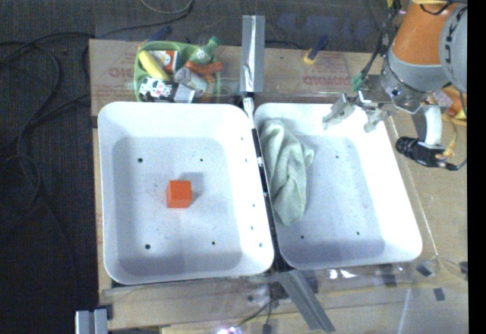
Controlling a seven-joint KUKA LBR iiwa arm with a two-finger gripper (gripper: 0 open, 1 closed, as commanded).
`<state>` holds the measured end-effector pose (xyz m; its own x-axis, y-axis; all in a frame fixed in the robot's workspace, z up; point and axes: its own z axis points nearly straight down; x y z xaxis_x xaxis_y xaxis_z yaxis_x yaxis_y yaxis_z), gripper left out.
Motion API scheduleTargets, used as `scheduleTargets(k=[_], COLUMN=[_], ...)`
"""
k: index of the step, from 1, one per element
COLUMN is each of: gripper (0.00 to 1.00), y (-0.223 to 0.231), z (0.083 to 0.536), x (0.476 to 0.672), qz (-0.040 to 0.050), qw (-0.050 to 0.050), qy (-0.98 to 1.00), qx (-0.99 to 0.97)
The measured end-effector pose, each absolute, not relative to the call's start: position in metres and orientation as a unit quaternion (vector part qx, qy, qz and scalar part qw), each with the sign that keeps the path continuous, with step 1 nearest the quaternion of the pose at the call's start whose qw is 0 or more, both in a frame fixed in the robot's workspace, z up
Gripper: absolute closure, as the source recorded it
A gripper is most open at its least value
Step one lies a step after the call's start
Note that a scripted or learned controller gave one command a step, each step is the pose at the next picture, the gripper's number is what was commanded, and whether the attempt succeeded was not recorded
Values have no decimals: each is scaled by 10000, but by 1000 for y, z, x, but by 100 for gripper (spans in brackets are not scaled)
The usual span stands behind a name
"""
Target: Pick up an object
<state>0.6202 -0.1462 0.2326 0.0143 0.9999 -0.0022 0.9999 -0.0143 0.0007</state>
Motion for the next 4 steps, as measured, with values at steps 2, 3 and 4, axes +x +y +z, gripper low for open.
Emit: scheduleTargets(k=[2, 3, 4], gripper=[0, 0, 0], y=[-170, -201, -217], z=[198, 185, 199], x=[599, 620, 599], qz=[-6, -23, -20], qw=[-4, 10, 10], qy=[6546, 6789, 6920], qx=[7560, 7342, 7219])
